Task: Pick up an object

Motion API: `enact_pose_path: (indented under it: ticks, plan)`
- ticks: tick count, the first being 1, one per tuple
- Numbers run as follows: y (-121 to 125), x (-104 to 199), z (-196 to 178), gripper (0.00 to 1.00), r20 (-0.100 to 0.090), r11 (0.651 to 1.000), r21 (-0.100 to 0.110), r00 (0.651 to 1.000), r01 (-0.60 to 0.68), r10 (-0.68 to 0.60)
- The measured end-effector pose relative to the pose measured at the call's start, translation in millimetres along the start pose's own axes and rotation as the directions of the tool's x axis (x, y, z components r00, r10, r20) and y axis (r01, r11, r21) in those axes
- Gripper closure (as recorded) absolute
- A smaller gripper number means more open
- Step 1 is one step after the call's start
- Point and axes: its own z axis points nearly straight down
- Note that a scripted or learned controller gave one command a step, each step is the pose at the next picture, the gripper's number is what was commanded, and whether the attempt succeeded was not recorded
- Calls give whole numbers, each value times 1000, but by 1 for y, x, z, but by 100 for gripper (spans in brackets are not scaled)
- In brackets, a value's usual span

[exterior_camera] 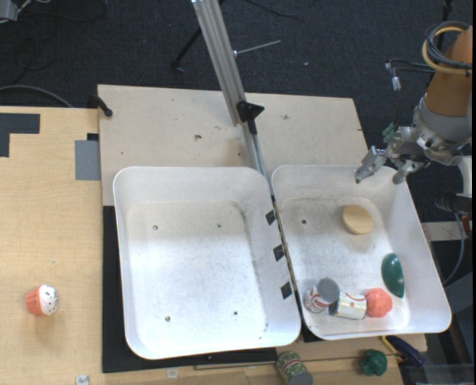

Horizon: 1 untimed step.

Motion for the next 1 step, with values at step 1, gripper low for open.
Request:
enact_pose_path:
  ticks: [1]
  plan:
    - [0, -6, 62, 0, 0, 1000, 1, 1000, -4, 4]
